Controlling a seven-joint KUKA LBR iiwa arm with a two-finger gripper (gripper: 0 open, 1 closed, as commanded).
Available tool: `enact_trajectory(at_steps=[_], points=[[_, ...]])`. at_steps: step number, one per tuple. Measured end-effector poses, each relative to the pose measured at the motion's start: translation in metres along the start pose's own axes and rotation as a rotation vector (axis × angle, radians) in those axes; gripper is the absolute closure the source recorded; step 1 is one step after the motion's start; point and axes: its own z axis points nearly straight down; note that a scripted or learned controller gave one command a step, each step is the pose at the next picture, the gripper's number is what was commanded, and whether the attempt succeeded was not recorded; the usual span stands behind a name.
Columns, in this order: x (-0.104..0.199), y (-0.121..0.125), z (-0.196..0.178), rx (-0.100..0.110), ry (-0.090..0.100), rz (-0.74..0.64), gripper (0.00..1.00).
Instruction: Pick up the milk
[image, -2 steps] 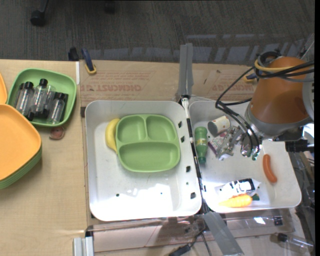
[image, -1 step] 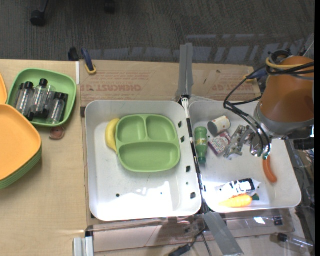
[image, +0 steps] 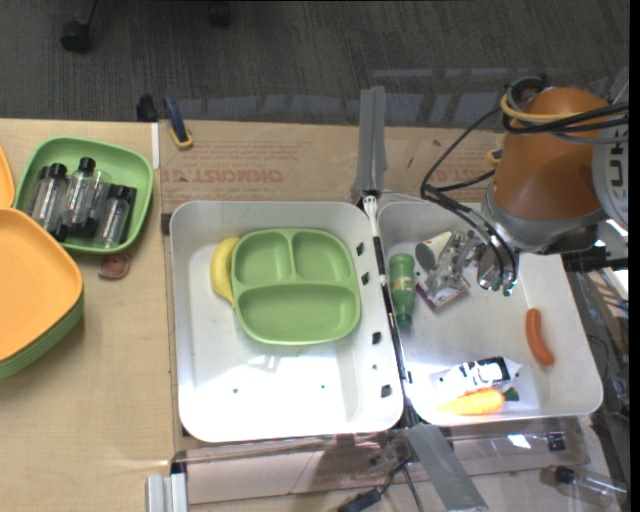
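A milk carton (image: 478, 374) lies flat on its side at about 6 o'clock in the right bin (image: 580, 335), a toy carrot (image: 472, 403) touching it along the near rim; nothing grips it, so by the look of things the pick has not begun. Further in, at 3 o'clock, a small sausage (image: 540, 336) lies alone, and at 9 o'clock a green bottle (image: 401, 287) rests against the wall shared with the left bin (image: 190, 330), where a green divided plate (image: 296, 286) sits over a banana (image: 222, 268). At the far end, around 12 o'clock, the robot's pincer (image: 478, 265) hangs low over a purple-and-white packet (image: 443, 291), well apart from the milk; whether it is wide or narrow cannot be told amid the clutter. Still to do: travel to the near end, close on the carton, lift
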Motion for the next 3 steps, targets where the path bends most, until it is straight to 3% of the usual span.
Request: enact_trajectory(at_steps=[1,2,3], points=[[0.015,-0.027,0.000,0.001,0.002,0.195,1.00],[-0.018,0.003,0.000,0.000,-0.001,0.085,1.00],[-0.026,-0.032,0.048,0.002,0.002,0.391,1.00]])
